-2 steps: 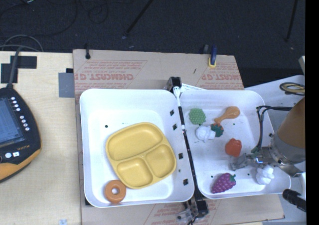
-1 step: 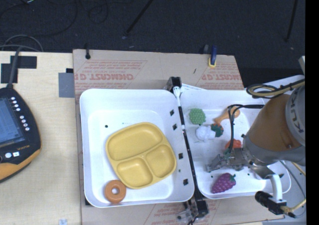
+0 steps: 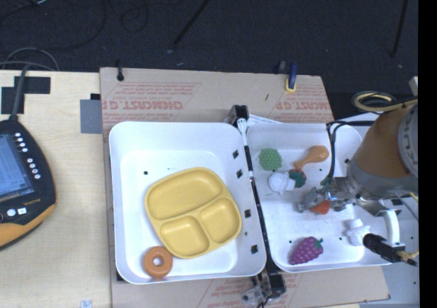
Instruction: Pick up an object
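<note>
Crowding the claw [image 3: 315, 201] is the risk: nearest lies the purple grape bunch [image 3: 305, 250], then the claw low in the right bin [image 3: 273, 245] over a small red object [image 3: 321, 208]; whether its fingers pinch it, I cannot tell. Beyond, the white piece [image 3: 277, 182] and green ball [image 3: 270, 158] could get knocked.
</note>
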Controlling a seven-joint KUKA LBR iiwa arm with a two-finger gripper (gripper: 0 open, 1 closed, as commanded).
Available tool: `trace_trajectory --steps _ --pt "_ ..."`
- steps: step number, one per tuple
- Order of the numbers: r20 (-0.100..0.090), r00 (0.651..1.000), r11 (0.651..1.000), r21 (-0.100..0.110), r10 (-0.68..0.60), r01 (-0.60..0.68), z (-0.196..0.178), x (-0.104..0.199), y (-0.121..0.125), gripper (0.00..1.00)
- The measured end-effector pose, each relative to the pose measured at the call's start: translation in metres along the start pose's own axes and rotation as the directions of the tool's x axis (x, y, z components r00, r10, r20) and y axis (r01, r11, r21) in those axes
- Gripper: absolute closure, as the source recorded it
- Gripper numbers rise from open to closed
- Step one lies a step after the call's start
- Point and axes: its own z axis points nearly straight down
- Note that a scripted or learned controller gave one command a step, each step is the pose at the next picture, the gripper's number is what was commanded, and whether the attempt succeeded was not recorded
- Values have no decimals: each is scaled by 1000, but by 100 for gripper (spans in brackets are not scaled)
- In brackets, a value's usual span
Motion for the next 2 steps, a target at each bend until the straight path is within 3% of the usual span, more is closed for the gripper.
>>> trace_trajectory --steps 1,2 --pt "-3 1000 1000 5 1 -1 -10 0 -2 100" --pt "-4 1000 1000 -6 -6 6 -119 78 23 100"
